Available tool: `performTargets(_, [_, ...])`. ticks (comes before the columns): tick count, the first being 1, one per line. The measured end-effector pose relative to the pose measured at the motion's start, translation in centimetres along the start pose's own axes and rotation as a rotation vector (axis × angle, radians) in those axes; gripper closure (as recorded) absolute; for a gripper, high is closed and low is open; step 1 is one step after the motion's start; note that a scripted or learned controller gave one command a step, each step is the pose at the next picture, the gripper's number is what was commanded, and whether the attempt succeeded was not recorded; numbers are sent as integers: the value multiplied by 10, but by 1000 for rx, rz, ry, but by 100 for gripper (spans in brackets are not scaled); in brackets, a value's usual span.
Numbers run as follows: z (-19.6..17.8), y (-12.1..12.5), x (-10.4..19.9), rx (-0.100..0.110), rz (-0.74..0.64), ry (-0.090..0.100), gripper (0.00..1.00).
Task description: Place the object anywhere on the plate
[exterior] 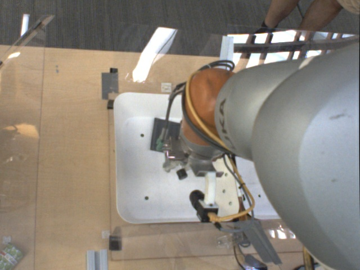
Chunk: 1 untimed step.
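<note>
grey arm's gripper [174, 165] over white bin [129, 201].

We record a thick grey arm [298, 139] with an orange band [205, 103], yellow and black cables [239, 193], and metallic wrist hardware [194, 159].

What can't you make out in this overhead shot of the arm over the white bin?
- Plate and object: neither can be picked out in the camera view; the arm covers much of the white bin.
- Jaws: the wrist hardware hides whether they are open or shut, or holding anything.
- Second bin: lies under the arm's grey body on the right.
- Person at the top: cut off by the picture's edge.
</note>
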<state>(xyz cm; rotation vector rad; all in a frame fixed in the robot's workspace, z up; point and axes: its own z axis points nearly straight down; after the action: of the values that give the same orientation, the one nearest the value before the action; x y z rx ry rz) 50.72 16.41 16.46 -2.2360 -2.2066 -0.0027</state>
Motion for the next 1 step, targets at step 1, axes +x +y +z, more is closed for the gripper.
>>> performTargets(1, [-29,-20,37,-2,-54,1,100])
